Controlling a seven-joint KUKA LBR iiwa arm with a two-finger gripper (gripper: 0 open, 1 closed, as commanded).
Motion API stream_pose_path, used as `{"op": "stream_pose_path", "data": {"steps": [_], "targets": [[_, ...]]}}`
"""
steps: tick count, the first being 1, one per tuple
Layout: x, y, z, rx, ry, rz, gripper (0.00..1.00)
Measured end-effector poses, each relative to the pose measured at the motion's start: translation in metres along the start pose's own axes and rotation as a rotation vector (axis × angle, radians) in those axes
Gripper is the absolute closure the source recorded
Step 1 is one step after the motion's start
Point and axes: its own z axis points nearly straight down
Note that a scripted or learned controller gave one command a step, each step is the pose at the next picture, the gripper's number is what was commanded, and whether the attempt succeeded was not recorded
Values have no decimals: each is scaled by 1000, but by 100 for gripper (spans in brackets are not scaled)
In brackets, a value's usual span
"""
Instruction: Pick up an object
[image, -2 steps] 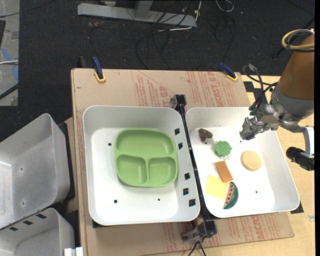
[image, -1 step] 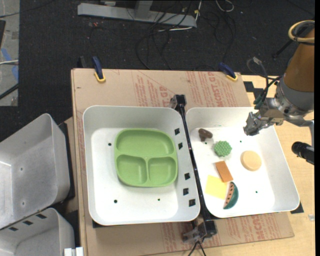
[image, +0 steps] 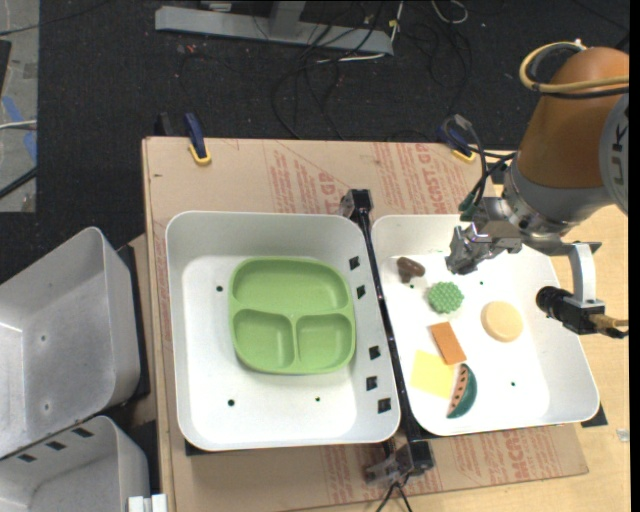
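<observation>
My gripper (image: 466, 256) hangs over the upper part of the right bin (image: 560, 390), pointing down. Just left of it lies a small brown object (image: 410, 267). A green bumpy ball (image: 445, 296) sits a little below the gripper. Lower down are an orange block (image: 448, 342), a yellow square (image: 432, 374) and a watermelon-slice toy (image: 462, 390). A round tan piece (image: 502, 321) rests right of the ball. Nothing visible hangs from the gripper.
The left bin (image: 190, 300) holds a green divided plate (image: 293, 314). A black divider (image: 372, 280) separates the two bins. A black fixture (image: 565, 305) sticks in at the right bin's right side. Grey tubs (image: 60, 330) stand left of the bench.
</observation>
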Motion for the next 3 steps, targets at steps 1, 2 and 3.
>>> {"op": "stream_pose_path", "data": {"steps": [1,2,3], "targets": [[58,-8,5,2,0,0,100],[112,-5,30,4,0,0,100],[161,-6,30,0,0,0,100]]}}
